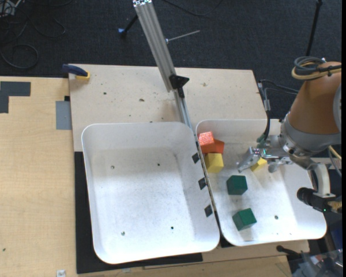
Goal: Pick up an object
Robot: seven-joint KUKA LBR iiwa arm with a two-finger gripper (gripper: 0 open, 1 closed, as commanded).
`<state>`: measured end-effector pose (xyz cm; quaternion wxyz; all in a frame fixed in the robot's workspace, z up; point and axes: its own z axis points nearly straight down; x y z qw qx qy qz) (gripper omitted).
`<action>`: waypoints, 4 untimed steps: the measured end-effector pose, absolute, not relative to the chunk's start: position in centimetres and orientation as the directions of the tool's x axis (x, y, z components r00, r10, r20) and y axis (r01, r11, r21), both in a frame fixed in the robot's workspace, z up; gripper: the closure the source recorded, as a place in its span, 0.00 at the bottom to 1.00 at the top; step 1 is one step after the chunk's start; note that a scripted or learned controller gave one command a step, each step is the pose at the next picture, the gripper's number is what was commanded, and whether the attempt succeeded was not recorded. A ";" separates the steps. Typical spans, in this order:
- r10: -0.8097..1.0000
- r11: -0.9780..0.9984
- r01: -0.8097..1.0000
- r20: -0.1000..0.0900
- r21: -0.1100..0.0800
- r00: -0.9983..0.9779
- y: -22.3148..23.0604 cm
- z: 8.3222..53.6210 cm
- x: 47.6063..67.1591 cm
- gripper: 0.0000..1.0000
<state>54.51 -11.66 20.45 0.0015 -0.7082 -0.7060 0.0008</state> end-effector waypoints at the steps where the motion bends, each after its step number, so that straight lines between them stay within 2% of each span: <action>1: 1.000 -0.001 1.000 0.002 -0.010 0.002 -11.8 14.0 54.4 0.00; 2: 1.000 -0.002 1.000 0.002 -0.001 0.002 -11.7 9.2 54.5 0.00; 3: 1.000 -0.010 1.000 0.003 -0.003 0.010 -11.8 10.2 54.4 1.00; 4: 1.000 0.002 1.000 0.000 0.002 -0.002 -12.2 16.3 54.9 1.00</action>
